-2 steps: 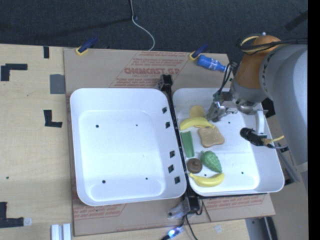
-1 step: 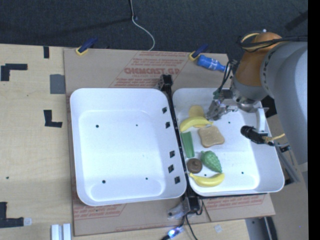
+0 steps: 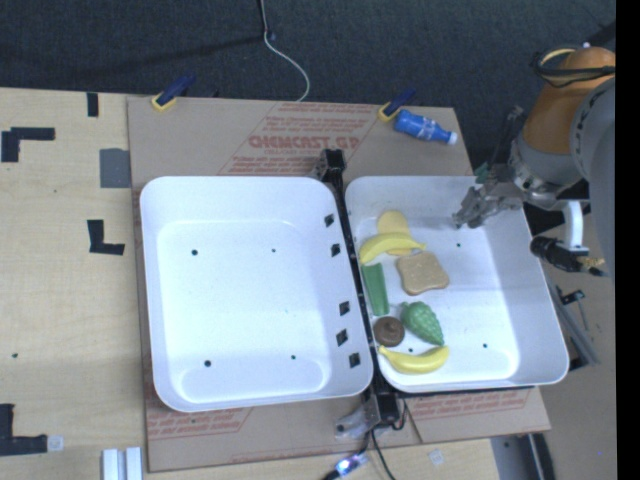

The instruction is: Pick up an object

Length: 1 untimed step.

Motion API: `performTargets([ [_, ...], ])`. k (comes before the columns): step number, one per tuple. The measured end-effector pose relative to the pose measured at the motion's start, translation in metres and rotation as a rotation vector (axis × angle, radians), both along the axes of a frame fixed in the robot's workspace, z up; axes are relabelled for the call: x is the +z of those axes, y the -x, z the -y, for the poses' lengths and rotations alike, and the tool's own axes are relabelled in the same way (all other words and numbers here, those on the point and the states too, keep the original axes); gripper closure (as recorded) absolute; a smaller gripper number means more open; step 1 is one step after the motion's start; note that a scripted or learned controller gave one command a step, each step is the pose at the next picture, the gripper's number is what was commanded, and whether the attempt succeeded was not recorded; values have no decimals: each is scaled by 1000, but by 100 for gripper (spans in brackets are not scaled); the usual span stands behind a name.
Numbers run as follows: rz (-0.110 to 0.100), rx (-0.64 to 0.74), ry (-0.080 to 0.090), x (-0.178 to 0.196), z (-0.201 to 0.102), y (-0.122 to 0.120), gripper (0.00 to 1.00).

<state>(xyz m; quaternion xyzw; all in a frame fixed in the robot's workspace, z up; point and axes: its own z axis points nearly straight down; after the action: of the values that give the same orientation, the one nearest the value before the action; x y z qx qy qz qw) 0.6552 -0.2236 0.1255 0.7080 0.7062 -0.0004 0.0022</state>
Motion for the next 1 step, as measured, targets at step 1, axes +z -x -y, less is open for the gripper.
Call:
performTargets([
  [1, -10, 1, -4, -17, 1, 62, 100],
])
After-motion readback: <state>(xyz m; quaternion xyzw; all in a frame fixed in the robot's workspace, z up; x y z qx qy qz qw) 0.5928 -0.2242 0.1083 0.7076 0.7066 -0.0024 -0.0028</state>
